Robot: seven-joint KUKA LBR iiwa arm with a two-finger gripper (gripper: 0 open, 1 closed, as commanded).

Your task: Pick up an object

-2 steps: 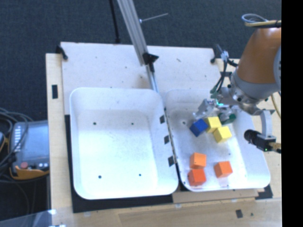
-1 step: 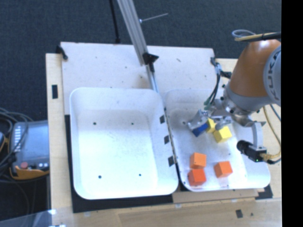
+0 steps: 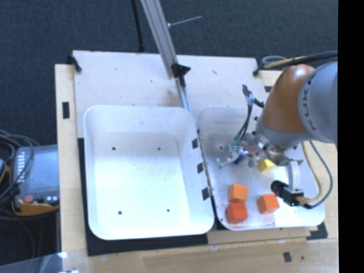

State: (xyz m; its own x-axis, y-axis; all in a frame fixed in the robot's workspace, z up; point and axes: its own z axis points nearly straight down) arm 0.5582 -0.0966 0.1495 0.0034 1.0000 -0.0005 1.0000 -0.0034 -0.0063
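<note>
Three orange blocks lie near the front of the right bin [image 3: 219,127]: one [image 3: 238,193] in the middle, one [image 3: 236,212] just in front of it, and one [image 3: 267,203] to their right. A small yellow block [image 3: 265,165] sits farther back, right under the arm's wrist. My gripper [image 3: 242,153] hangs low over the middle of the right bin, just left of the yellow block and behind the orange ones. Nothing shows between its fingers.
The left bin [image 3: 142,169] sits beside the right one, sharing a raised middle rim. A slanted aluminium pole [image 3: 165,38] rises from the bench behind the bins. Cables trail along the right bin's right side.
</note>
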